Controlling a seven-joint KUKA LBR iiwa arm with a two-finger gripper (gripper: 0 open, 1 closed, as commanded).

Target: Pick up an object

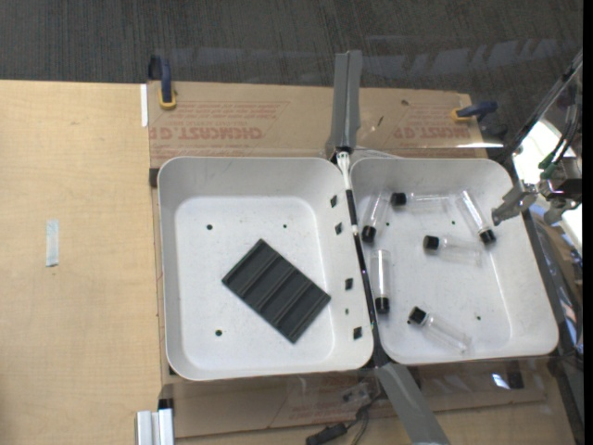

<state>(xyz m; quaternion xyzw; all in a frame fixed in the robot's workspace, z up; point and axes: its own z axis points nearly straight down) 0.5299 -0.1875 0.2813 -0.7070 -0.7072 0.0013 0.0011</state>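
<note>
At the right edge of the frame, the grey robot arm (556,170) is cut off by the picture's border, and its two-finger gripper (530,196) is too blurred and small to judge the finger position. The clear plastic tubes with black caps (435,327) in the right white bin (519,341) blend into the floor; bodies are barely traceable. The small pale strip (52,244) at middle left is unidentifiable.

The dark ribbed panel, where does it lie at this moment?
In the camera view the dark ribbed panel lies flat and slanted on the floor of the left bin, near its middle, apart from the clear tubes in the right bin.
</note>
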